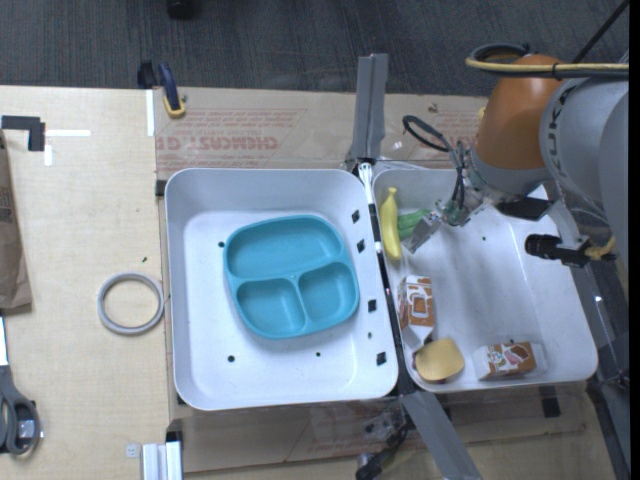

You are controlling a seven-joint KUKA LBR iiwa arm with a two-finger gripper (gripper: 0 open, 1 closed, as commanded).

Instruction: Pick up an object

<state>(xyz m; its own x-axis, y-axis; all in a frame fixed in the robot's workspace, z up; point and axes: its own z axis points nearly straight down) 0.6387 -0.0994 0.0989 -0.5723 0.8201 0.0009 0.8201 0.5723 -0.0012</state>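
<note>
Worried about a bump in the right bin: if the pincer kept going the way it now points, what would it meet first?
The pincer points left and down toward the bin's top left corner. First in line looks like the green item, with the yellow banana just past it, though depth is hard to judge.

Landmark: blue tray (292, 278), centred in left bin (190, 298). Bare white floor rings the tray on all sides, widest toward the near wall. Right of the tray, across the divider, right bin (560, 308): banana (389, 224) and green item (410, 222) crowd the far corner by the divider, gripper (432, 226) low beside them. Carton (417, 303) and yellow round item (439, 360) line the divider side; small box (508, 359) near front wall. Mid-floor beyond these open
</note>
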